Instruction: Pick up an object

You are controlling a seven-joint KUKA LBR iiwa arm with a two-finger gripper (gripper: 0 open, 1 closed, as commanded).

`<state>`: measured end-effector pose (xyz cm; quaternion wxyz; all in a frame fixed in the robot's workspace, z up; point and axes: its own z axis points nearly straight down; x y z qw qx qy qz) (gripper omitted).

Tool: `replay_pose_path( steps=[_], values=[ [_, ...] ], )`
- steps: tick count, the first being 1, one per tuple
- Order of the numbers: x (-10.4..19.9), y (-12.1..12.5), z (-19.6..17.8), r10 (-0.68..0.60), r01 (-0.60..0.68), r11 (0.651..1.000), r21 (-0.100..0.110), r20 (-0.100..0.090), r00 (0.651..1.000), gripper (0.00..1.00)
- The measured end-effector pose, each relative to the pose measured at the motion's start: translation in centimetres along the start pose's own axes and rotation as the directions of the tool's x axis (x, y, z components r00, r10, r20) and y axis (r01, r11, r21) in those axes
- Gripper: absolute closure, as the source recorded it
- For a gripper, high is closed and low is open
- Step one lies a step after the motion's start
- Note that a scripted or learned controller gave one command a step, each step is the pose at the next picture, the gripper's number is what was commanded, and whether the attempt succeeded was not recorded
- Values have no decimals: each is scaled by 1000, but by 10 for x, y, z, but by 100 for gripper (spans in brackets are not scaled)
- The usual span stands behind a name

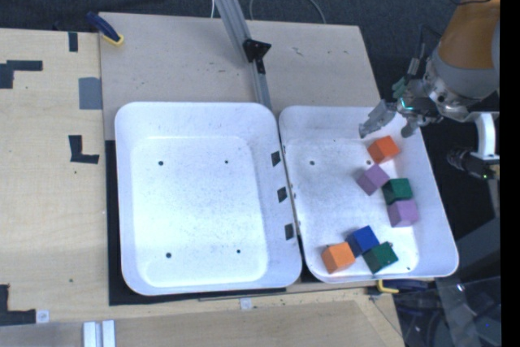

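Pincer [392,119] is hovering spread open, gripping nothing, above orange cube [383,149]; neighbouring purple cube [374,179] is risking finger collision

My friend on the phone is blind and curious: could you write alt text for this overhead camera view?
A grey and orange robot arm reaches in from the right, its open pincer poised just above an orange block in the right white bin. That bin also holds two purple, two green, one blue and another orange block; the left white bin sits beside it.
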<state>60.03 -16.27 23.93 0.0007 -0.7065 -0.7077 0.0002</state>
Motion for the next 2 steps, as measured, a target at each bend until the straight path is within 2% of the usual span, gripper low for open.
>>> replay_pose_path(
  steps=[2],
  values=[
    [0,0,0,-1,1,1000,0,0,1000,0]
  ],
)
